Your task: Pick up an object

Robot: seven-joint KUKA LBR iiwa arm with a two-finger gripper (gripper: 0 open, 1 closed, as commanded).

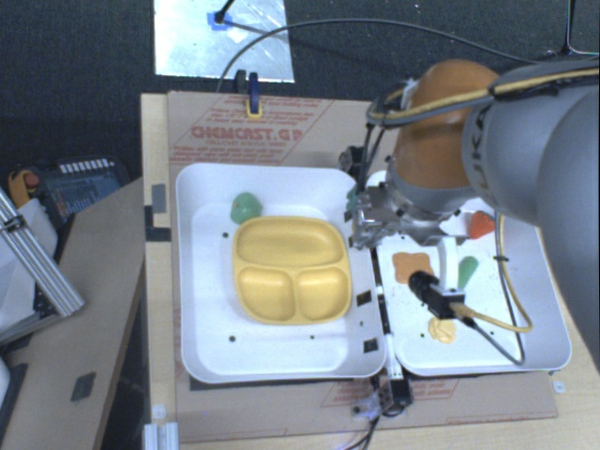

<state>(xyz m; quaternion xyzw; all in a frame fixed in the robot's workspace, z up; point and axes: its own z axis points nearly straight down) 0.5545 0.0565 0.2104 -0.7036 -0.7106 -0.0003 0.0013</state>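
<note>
Two white bins (202, 251) sit on brown cardboard (281, 129); a foil sheet (187, 26) lies beyond, on dark floor.

1 fixed camera above the bench, angled down, both white bins (281, 181) in view

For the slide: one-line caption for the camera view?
Arm over right bin; yellow tray and green object in left bin.
</note>
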